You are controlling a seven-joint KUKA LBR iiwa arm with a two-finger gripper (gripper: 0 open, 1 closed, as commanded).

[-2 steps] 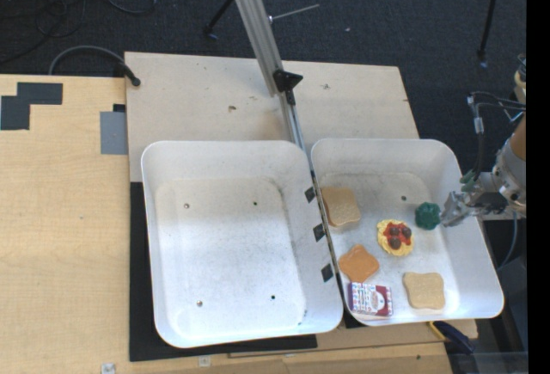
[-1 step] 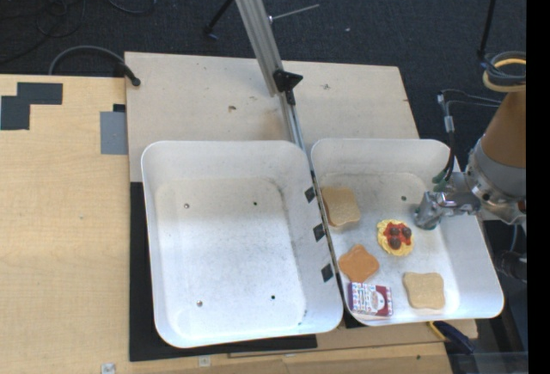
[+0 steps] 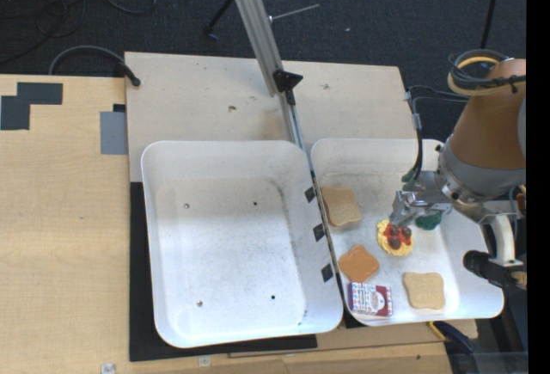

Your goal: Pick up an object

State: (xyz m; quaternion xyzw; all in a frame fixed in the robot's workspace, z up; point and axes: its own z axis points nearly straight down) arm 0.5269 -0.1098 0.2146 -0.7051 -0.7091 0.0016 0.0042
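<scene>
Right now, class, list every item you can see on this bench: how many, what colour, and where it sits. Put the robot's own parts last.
Left bin: one, white, left half of the bench.
Right bin: one, white, beside the left bin, holding all the small items.
Tan bread slice: one, pale tan, upper left of the right bin, by the divider.
Orange-brown slice: one, orange-brown, below the tan bread slice.
Pale toast slice: one, light beige, near the front edge of the right bin.
Small packet: one, white with red print, front left corner of the right bin.
Yellow toy: one, yellow with red parts, middle of the right bin, under the gripper.
Green item: one, green, partly hidden by the gripper.
Gripper: one, grey metal, over the yellow toy.
Arm: one, orange band, entering from the right.
</scene>
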